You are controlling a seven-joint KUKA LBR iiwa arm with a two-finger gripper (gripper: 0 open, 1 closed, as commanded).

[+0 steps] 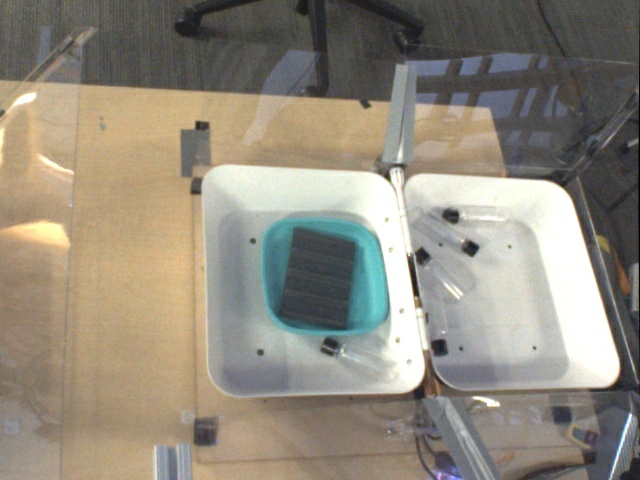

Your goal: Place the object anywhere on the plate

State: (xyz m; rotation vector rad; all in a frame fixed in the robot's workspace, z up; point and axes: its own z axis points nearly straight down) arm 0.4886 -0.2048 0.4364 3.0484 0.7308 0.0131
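The scene was evenly and brightly lit from above. A warm glare patch lay on the table at the frame's left, with pale reflections off clear panels at upper left and upper right. The white bins showed soft shadows. Focus was slightly soft throughout.

We see the office chair cut off by the top edge, only its base and post in view. The clear tubes in the right bin blur together, so we cannot count them. The dark block hides the plate's middle.
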